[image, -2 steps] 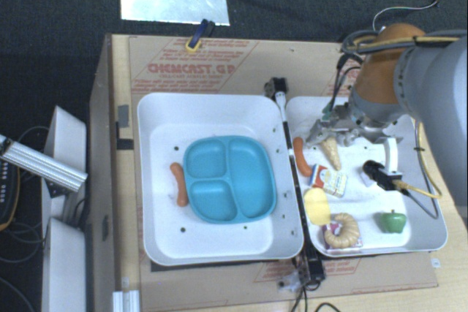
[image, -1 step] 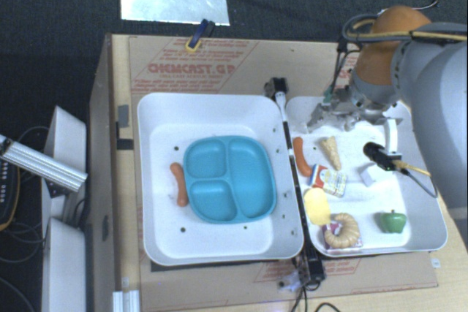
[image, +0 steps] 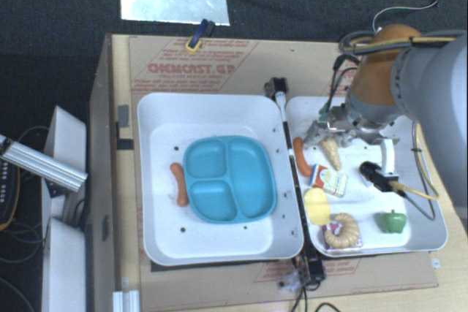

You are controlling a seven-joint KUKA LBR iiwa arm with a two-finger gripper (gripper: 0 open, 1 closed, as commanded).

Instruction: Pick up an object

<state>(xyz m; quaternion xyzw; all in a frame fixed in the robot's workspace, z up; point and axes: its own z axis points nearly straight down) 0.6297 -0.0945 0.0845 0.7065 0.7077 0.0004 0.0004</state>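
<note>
Pick not done. Gripper (image: 330, 129) is low in the right bin (image: 431, 226), over the cream cone-shaped toy (image: 331, 151); probably touching, view too poor. Can't tell the finger state. Nothing visibly lifted; grasp and lift remain.

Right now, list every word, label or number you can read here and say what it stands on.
"CHEMCAST GP" in red: on the brown cardboard sheet behind the left bin.
Smaller red lines around it: too blurred to read.
Small packet in the right bin: print too small to read.
</note>
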